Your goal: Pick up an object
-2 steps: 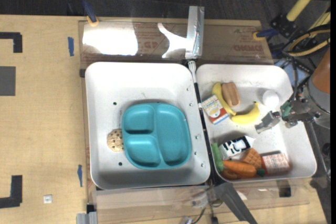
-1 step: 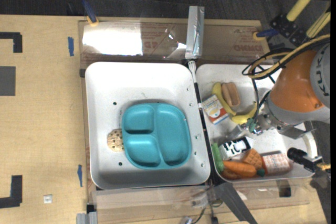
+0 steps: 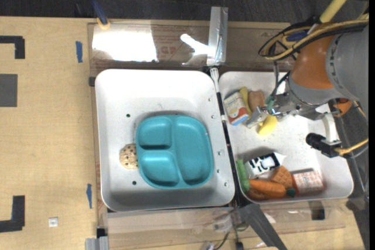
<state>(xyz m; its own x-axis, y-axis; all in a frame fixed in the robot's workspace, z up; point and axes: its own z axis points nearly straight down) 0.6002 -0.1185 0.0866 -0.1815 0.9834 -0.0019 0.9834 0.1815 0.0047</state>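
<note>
- Gripper [image 3: 265, 116] sits low in the right bin [image 3: 328, 152]; whether it grips anything, I cannot tell.
- Yellow object [image 3: 266, 126] lies touching its tip, beside a small carton [image 3: 235, 107].

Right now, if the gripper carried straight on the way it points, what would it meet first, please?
The gripper points leftward and down into the right bin. The yellow object lies just below its tip, so that probably comes first; the small carton lies further left. Depth is hard to judge.
</note>
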